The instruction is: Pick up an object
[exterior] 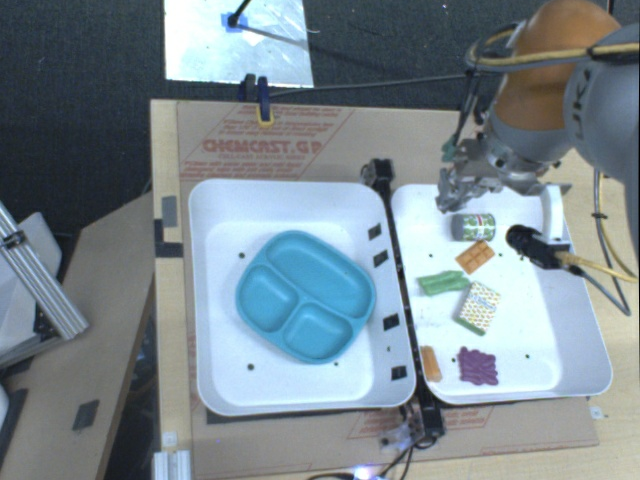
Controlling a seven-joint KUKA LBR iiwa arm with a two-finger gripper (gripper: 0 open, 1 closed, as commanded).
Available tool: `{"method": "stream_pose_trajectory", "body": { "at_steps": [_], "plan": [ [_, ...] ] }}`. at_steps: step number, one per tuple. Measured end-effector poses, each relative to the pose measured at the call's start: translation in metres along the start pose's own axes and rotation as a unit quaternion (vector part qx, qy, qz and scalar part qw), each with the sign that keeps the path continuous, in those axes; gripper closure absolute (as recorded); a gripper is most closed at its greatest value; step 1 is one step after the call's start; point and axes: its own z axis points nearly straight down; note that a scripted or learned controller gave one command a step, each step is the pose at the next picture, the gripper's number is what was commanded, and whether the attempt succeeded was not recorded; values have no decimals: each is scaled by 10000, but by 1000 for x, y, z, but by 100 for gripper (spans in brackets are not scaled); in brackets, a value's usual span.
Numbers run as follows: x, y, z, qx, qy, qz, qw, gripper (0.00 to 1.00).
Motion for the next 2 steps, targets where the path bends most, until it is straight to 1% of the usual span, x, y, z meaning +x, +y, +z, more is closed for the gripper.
{"method": "stream_pose_trajectory", "body": {
  "at_steps": [1, 2],
  "plan": [
    [55, 7, -7, -6, 2, 3, 10000, 100],
    [115, 24, -3, -8, -1, 1, 10000, 100]
  ]
}}
